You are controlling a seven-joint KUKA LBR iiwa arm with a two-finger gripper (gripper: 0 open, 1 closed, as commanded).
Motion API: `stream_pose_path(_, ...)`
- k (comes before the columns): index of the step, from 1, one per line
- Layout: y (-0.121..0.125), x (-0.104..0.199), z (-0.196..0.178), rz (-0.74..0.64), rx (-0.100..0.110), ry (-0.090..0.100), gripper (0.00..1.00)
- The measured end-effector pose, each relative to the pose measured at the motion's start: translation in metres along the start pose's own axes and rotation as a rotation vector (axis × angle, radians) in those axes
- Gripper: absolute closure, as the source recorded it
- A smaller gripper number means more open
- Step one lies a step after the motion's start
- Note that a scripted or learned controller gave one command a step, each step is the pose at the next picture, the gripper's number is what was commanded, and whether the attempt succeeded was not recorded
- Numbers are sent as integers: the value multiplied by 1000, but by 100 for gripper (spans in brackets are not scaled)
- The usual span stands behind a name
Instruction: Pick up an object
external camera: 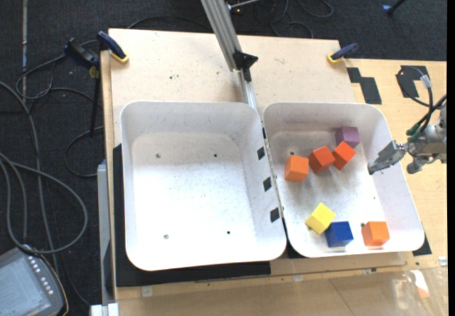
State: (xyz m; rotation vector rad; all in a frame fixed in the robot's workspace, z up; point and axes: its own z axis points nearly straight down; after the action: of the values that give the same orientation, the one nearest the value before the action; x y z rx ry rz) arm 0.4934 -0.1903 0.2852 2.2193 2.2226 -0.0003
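Listing the contents of the right bin: seven small cubes on its floor. Upper group: one purple cube toward the far right corner; just below it a red-orange cube, a second red-orange cube beside that, and an orange cube farthest left. The three warm-coloured ones sit close, possibly touching. Lower group: yellow cube, blue cube just beside it, and another orange cube near the front right corner.

Gripper: enters over the bin's right wall, pointing left and slightly down into the bin. Whether its fingers are spread or pressed together cannot be told at this size; nothing is seen held between them.

Key relation: the nearest candidates, the purple cube and the adjoining red-orange cube, lie to the gripper's left in view, near but apart from it. The lower group lies well toward the front. Cubes have no long axis to speak of; several sit turned at differing angles.

Left bin: white, speckled.

Markings: no brand, label or readable writing on any cube or either bin.
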Motion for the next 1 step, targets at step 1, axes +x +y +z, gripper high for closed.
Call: stream_pose_path(1,0,0,0,1,0,0,0)
